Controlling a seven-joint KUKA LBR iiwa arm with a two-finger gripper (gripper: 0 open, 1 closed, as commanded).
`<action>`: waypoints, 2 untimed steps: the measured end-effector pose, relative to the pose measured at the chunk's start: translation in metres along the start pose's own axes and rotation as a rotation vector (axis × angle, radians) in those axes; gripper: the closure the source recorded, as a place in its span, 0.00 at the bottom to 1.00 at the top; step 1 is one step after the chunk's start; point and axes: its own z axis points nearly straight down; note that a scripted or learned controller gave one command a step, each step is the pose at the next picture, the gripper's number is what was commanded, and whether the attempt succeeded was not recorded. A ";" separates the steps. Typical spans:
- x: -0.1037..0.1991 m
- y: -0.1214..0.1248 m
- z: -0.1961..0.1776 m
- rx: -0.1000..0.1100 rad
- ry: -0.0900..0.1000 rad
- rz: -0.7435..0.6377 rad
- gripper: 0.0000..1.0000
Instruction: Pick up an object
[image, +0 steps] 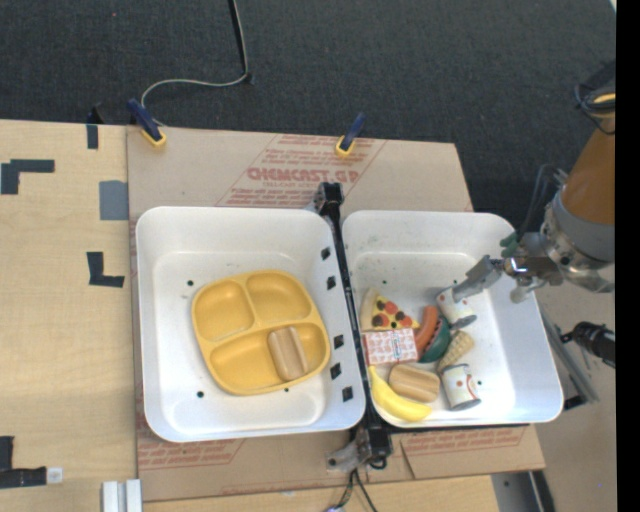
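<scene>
My gripper reaches in from the right and hangs low over the middle of the right bin. Its tip is just above a pile of toy food. Directly below and left of it lie an orange carrot-like piece, a pizza slice and a small white piece. Further toward the front are a waffle cone, a green piece, a red and white box, a bread roll, a banana and a white can. Nothing shows as lifted.
The left bin holds a yellow divided plate with a brown sausage-like piece in its front compartment. A black divider runs between the bins. The bins rest on cardboard fixed with clamps.
</scene>
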 end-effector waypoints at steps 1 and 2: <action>0.006 0.006 0.171 -0.009 -0.002 0.003 0.00; 0.007 0.007 0.160 -0.011 -0.001 0.002 1.00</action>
